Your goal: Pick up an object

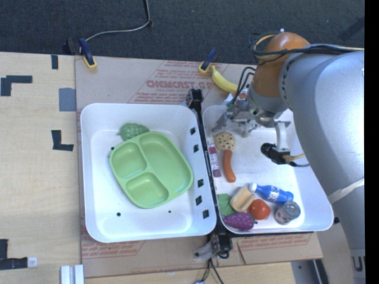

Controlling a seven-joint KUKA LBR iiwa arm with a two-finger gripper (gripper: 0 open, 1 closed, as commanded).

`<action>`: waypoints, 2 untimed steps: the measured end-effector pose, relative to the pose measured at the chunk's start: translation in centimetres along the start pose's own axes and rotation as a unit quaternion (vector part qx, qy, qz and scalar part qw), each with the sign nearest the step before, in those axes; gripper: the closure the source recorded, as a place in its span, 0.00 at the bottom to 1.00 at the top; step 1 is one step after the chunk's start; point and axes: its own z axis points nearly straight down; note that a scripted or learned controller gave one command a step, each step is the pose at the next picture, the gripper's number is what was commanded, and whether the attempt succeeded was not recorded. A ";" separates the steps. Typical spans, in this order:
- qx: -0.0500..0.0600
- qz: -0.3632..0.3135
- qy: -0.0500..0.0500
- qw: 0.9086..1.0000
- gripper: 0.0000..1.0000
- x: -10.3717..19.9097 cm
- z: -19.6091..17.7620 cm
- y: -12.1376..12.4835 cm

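Observation:
My gripper point(235, 118) hangs over the far left corner of the right bin point(256, 171), just above a round speckled cookie point(224, 140). An orange sausage-like piece point(228, 166) lies right below the cookie. At the bin's near end lie a blue bottle point(273, 193), a bread roll point(241, 199), a red tomato point(259, 209), purple grapes point(240, 220), a small can point(287, 212) and a green piece point(224, 205). I see nothing held in the gripper.
The left bin point(100, 135) holds a green divided plate point(151, 168) with a green leafy toy point(133, 130) at its far edge. A yellow banana point(224, 80) lies on the cardboard beyond the right bin. The grey arm point(325, 99) covers that bin's right side.

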 end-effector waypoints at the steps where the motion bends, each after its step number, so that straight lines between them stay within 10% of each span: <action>1: 0.000 0.000 -0.001 1.000 0.00 -2.2 0.0 0.0; 2: 0.001 0.001 0.000 1.000 0.00 0.1 -0.1 -2.7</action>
